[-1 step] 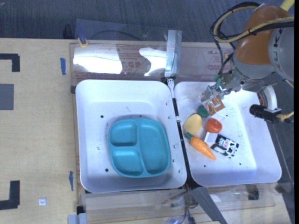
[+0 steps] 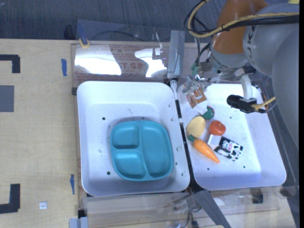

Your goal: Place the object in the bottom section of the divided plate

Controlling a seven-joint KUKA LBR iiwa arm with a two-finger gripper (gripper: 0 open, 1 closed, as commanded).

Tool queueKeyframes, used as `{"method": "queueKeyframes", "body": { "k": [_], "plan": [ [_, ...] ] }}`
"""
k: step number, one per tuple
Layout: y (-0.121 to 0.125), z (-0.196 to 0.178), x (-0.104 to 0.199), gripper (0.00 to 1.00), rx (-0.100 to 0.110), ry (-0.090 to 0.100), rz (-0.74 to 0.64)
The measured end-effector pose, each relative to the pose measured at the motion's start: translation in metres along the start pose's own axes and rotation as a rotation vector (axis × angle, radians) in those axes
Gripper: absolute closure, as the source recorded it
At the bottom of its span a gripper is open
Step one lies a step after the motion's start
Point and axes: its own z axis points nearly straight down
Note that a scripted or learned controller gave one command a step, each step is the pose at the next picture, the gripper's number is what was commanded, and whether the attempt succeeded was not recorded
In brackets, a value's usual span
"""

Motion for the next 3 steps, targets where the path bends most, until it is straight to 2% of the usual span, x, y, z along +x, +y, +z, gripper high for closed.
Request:
{"method": "queueKeyframes", "body": {
  "k": [1,2,3],
  "plan": [
    [-0.043,-0.004,0.066,1.00,-0.007,-0.005,-0.065],
    [-0.049,0.009,0.147,1.00,0.004,0.001,-0.188],
    [-0.049,0.008,0.144,0.00,0.003,0.000,-0.185]
  ]
}}
